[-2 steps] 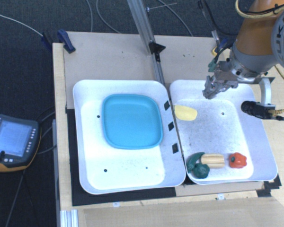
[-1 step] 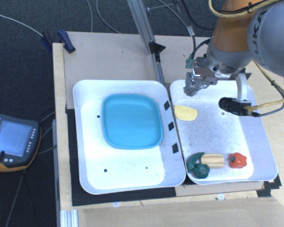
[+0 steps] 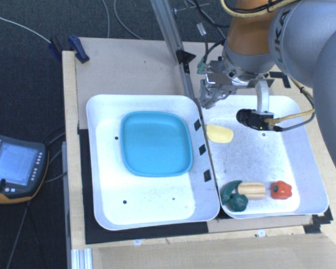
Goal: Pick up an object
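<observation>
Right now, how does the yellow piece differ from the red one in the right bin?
The yellow piece is pale and flat, lying near the bin's left wall, close to the gripper. The red piece is rounder, with a green top, lying at the near edge beside a tan cylinder. Both lie loose.
</observation>
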Robot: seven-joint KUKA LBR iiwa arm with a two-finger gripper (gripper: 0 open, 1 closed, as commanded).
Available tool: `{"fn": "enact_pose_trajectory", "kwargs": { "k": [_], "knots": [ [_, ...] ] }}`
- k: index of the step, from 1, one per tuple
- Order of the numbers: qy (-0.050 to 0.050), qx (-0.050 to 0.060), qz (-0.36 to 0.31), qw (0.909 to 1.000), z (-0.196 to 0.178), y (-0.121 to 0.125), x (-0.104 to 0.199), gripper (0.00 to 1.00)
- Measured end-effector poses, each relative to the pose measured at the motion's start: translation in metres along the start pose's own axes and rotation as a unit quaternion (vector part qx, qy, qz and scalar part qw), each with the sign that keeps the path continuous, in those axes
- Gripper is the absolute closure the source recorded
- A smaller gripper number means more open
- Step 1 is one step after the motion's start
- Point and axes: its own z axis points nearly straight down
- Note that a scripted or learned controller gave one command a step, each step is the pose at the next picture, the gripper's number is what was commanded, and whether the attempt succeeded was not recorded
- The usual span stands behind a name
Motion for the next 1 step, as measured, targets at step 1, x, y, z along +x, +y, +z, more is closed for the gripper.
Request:
{"fn": "enact_pose_trajectory", "kwargs": {
  "k": [1],
  "knots": [
    [0.000,0.001,0.000,1.0000,0.0162,-0.0014,0.0526,1.00]
  ]
}}
